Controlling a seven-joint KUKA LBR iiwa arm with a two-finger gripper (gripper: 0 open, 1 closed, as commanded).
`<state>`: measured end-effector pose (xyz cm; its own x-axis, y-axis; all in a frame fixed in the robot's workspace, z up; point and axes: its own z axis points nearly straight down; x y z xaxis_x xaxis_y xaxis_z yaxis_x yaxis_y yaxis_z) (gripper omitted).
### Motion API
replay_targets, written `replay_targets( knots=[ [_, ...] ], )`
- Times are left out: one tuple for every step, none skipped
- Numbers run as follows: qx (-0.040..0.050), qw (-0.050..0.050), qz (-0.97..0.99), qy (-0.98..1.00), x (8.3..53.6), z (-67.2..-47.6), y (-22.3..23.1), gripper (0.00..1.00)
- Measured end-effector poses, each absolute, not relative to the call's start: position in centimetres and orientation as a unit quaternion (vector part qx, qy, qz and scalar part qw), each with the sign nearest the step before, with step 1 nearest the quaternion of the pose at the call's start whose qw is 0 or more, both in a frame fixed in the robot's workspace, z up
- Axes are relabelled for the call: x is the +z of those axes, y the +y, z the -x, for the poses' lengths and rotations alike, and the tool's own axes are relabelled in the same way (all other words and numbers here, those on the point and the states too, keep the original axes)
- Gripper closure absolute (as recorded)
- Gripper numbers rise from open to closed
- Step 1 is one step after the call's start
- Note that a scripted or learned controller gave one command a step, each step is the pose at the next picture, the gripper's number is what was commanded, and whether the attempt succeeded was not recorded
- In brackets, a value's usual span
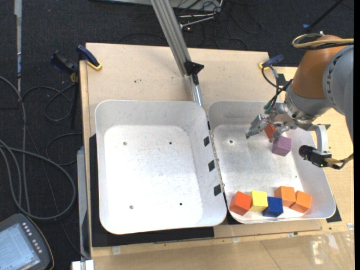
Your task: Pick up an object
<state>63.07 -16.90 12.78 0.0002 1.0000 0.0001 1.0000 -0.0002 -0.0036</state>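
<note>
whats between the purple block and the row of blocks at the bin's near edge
Bare white floor of the right bin separates the purple block from the row of blocks.

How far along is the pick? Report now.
Done: the tool is down in the right bin, beside the purple block. In hand: unclear; a small red thing sits at the tool, grip not confirmed. Left: a sure grip and a lift clear of the bin.

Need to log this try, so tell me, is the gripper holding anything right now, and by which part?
It cannot be told. The gripper sits over the right bin with a purple block and something orange-red right beside it, but a grasp isn't visible.
</note>
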Motion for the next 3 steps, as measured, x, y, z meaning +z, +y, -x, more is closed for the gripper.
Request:
replay_targets(
  knots=[
    [-0.0005, -0.002, 0.707, -0.707, 14.1, -63.2, -17.0, 1.00],
    [-0.0018, -0.003, 0.706, -0.708, 18.6, -63.9, -16.7, 1.00],
    [-0.0019, -0.004, 0.706, -0.708, 24.0, -64.0, -16.7, 1.00]
  ],
)
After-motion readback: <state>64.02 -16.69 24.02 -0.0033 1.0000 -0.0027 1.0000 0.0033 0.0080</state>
